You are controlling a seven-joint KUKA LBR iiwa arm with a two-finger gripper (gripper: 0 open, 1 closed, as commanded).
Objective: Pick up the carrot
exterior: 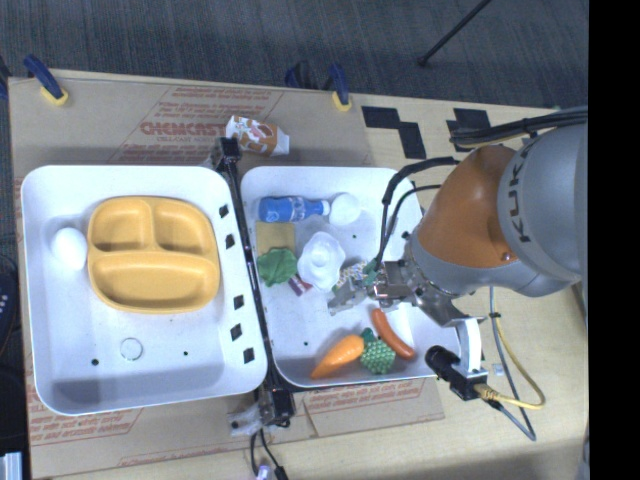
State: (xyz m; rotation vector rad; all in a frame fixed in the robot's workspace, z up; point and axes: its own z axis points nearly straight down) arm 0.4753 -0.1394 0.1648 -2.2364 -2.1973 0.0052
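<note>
Orange carrot (pixel 337 355) is lying at the right bin's (pixel 300 378) front edge, touching a green leafy piece (pixel 377 353). The tool (pixel 352 286) is hovering just behind it; I cannot tell its state. It should be dropping squarely over the carrot's middle, avoiding the sausage (pixel 393 334).

This looks like a robotics lab rather than a home or kitchen: a grey and orange industrial arm (pixel 500 223) with loose cables reaches over a bench (pixel 560 368) lined with printed cardboard (pixel 200 118) held by blue clamps (pixel 45 78). Two white bins (pixel 40 298) sit side by side on it, holding toy food and a yellow divided plate (pixel 153 252). The floor beyond appears to be dark carpet (pixel 200 18), though it is dim.
</note>
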